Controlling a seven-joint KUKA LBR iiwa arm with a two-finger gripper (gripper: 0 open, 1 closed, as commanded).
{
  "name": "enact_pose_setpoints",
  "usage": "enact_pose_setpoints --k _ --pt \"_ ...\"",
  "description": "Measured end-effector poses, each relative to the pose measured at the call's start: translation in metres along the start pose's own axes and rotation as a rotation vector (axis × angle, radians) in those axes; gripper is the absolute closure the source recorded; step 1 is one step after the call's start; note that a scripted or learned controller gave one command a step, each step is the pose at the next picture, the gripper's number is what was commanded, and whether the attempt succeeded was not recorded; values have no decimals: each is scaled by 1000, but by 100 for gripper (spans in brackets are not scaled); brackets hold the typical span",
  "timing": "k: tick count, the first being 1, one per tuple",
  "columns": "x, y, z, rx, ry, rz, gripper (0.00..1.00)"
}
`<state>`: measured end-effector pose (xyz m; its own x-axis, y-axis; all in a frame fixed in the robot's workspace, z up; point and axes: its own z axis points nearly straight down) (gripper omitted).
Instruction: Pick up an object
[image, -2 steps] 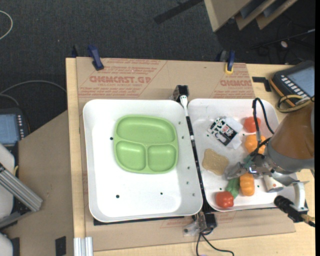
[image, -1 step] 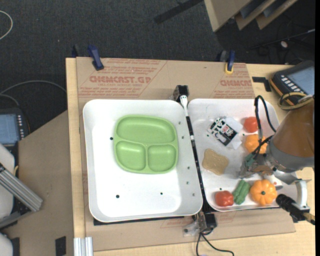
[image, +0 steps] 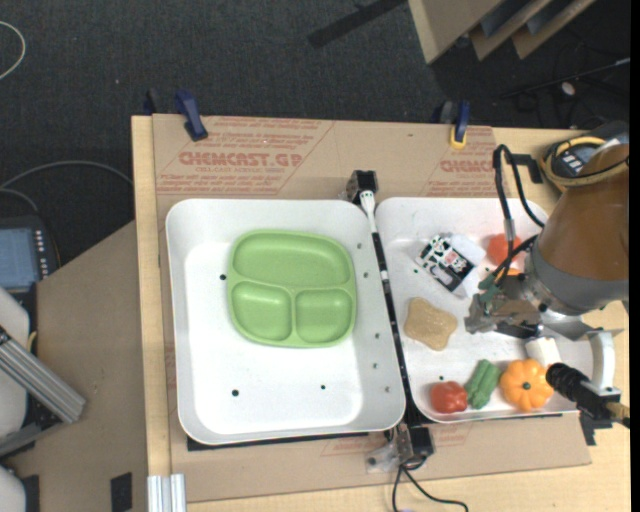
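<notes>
The gripper (image: 488, 315) is seen low in the right bin (image: 400, 215), reaching in from the right under the arm (image: 585, 240). Whether it is apart, together or clamped on anything cannot be told; the tip is a dark blur and nothing is seen held.

Just to its left lies a tan slab (image: 431, 324), near but apparently not touching. Just below it a green piece (image: 481, 383) is found, with a red piece (image: 449, 397) beyond and an orange pumpkin (image: 526, 384) to the lower right. Above left lies a black-and-white item (image: 446, 259); an orange-red piece (image: 497, 247) sits above, partly masked by cables.

Risks are judged as follows. The gripper stands between objects, so a closure here may catch nothing. The slab, being flat, may be pushed aside. The green and red pieces, lying together, may be nudged or taken jointly.

The green tray (image: 292, 288) lies well apart in the left bin (image: 190, 330).
</notes>
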<state>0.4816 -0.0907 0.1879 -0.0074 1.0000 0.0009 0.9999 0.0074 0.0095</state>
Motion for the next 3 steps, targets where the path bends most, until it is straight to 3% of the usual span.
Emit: enact_pose_setpoints --k 2,3 --pt "135 0 -65 5 2 -2 100" --pt "218 1 -151 0 3 -2 100"
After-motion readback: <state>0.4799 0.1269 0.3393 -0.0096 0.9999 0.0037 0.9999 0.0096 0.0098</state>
